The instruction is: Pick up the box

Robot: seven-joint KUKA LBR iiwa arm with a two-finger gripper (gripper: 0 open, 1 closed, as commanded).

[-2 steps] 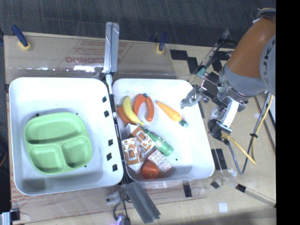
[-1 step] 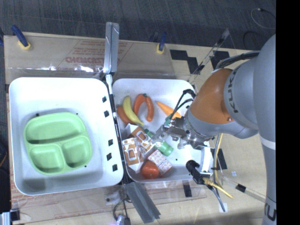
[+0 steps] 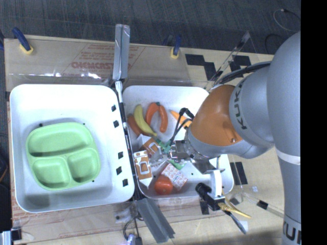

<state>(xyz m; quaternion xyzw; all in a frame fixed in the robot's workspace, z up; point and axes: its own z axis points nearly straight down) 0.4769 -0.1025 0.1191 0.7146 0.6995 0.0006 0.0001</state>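
One small carton box (image 3: 143,163) lies flat, right bin (image 3: 153,93): likely light, crushable card, so pinch its long edges. End effector (image 3: 172,154) opening: cannot tell.

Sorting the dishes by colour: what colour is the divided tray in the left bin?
Light green; the divided tray shows plainly in the camera view, lying in the white left bin.
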